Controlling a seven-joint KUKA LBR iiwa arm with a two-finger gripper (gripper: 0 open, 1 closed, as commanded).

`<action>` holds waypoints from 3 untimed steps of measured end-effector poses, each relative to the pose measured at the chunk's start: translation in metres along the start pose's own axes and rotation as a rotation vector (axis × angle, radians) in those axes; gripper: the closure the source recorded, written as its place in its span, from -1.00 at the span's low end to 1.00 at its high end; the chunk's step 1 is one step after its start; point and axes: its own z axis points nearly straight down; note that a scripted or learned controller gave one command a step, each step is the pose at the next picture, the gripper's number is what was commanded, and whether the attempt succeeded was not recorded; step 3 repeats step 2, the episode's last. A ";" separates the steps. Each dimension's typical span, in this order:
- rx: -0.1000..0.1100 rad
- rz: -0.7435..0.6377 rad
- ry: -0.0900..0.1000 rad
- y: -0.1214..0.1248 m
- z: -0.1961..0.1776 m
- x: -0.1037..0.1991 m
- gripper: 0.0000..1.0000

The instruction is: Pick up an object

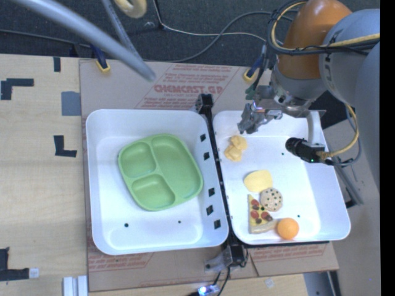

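Hand (pixel 252 123): at the end of the grey arm (pixel 361 48) with its orange band (pixel 311 17), reaching in from the right, poised over the far left corner of the right bin (pixel 321 184). Grasp state: cannot tell from this slant. Nothing seen held.

Pale yellow lumpy piece (pixel 234 148): on the right bin's floor, just beside and below the hand, close to the divide between bins.

Yellow oval slice (pixel 257 179): near the bin's middle, apart from the lumpy piece.

Speckled cookie (pixel 270 198): just below the oval slice, touching or nearly so.

Pizza wedge (pixel 260 215): with red and green toppings, next to the cookie, toward the near wall.

Orange ball (pixel 287 228): just beside the pizza wedge, in the near right part of the bin.

Green divided tray (pixel 160 170): three compartments, lying flat in the middle of the left bin (pixel 105 184).

Both bins: side by side on a brown cardboard sheet (pixel 185 85) printed in red, laid on the wooden tabletop (pixel 37 184).
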 end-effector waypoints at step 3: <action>0.001 0.000 0.000 0.014 0.017 0.113 1.00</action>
